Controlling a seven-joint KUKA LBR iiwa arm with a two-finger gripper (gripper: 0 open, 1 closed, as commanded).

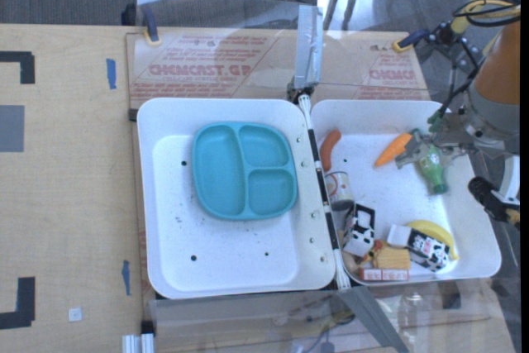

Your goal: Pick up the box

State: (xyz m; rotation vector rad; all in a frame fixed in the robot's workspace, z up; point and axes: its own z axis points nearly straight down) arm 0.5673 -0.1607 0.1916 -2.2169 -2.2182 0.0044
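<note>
Gripper state unclear, hovers by one carrot; one box below.

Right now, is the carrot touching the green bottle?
Apart. The camera view shows bare white bin floor between the carrot and the green bottle in the right bin.

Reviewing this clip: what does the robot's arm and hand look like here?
The arm enters at the right edge: a broad orange band above a grey wrist section. Black cables loop beside it, with a yellow tube running upward. The hand is grey metal, blurred, above the right bin.
</note>
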